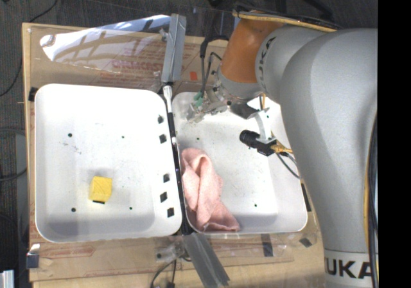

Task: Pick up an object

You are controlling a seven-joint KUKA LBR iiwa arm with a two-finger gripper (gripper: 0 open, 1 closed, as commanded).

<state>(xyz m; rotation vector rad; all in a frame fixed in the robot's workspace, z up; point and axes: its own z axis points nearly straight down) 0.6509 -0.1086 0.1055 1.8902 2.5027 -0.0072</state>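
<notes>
A pink cloth lies crumpled along the left wall of the right bin, toward its near side. A small yellow block rests on the floor of the left bin, near its front left. My gripper sits low at the far left corner of the right bin, under the orange wrist band, well apart from the cloth. Nothing is seen between its fingertips, and the wrist hides much of it.
The big grey arm covers the right side of the right bin. A black cable fitting hangs over that bin's middle. A metal divider and clear plastic sheet lie behind the bins on the wooden bench.
</notes>
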